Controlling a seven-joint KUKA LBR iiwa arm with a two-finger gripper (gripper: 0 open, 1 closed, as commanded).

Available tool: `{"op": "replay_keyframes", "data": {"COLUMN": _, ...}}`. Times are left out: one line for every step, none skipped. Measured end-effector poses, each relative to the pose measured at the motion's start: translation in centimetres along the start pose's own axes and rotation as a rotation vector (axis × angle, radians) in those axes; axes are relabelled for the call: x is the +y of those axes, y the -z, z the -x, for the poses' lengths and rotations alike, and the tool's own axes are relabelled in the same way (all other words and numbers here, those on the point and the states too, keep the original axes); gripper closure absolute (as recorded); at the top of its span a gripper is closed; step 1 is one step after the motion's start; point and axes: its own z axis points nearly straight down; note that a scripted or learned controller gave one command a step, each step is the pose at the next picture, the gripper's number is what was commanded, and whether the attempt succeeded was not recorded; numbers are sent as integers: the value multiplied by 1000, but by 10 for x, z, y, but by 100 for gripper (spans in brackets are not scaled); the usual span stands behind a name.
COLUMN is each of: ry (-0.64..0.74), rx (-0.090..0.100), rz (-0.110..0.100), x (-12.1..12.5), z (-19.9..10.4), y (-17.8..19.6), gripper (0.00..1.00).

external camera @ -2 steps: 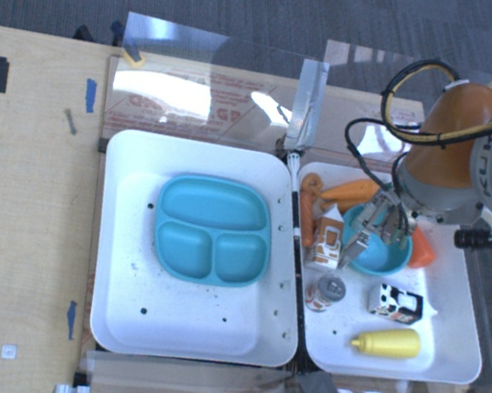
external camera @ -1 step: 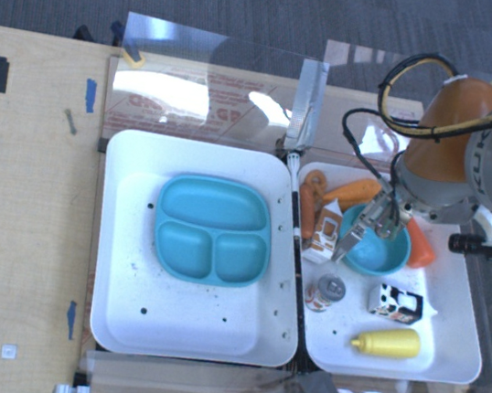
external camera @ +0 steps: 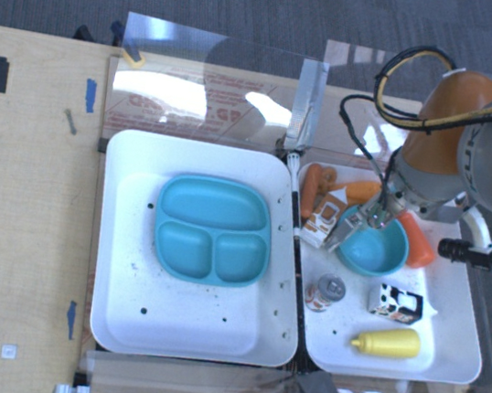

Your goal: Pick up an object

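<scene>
Because the blue bowl (external camera: 375, 248) lies in the right bin (external camera: 456, 363), crowded by a carton (external camera: 321, 221) and an orange toy (external camera: 419, 246) that touch it, its smooth curved rim can slip out when the arm lifts. The gripper (external camera: 359, 223) sits at the bowl's left rim, between bowl and carton; whether it is spread or pinching the rim, I cannot tell. It may catch the carton instead.

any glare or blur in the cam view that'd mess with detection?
Camera view: strong glare on the clear panel behind the left bin, washing out its red print; both bins are evenly lit with soft shadows; the claw at the blue bowl looks slightly soft; the blue tray and yellow bottle are sharp.
</scene>
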Motion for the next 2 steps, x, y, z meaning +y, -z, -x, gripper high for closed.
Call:
{"op": "replay_keyframes", "data": {"ry": -43, "rx": -51, "rz": 63, "x": -19, "z": -11, "y": 0, "gripper": 0}}
{"op": "replay_keyframes", "data": {"ry": -170, "rx": 11, "rz": -5, "x": 1, "z": 9, "y": 0, "gripper": 0}}
